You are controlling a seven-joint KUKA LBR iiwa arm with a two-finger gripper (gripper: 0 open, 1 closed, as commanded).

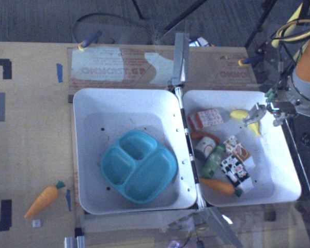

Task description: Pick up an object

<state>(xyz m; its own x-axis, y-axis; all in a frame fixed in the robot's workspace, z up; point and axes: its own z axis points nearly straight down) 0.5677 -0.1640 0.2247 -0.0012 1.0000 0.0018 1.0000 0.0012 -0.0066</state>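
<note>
Gripper (pixel 258 115) low over right bin (pixel 287 187), fingers spread, nothing between them, poised beside yellow piece (pixel 238 114). Other toys cluster by the divider. Teal tray (pixel 139 165) alone in left bin (pixel 88 107).

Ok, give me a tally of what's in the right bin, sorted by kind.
Cartons or boxes: 3, the red-and-white carton, the orange box, the black-and-white carton
Carrots: 1
Bottles: 1, green
Yellow pieces: 1
Red-rimmed round items: 1
Total: 7
</note>
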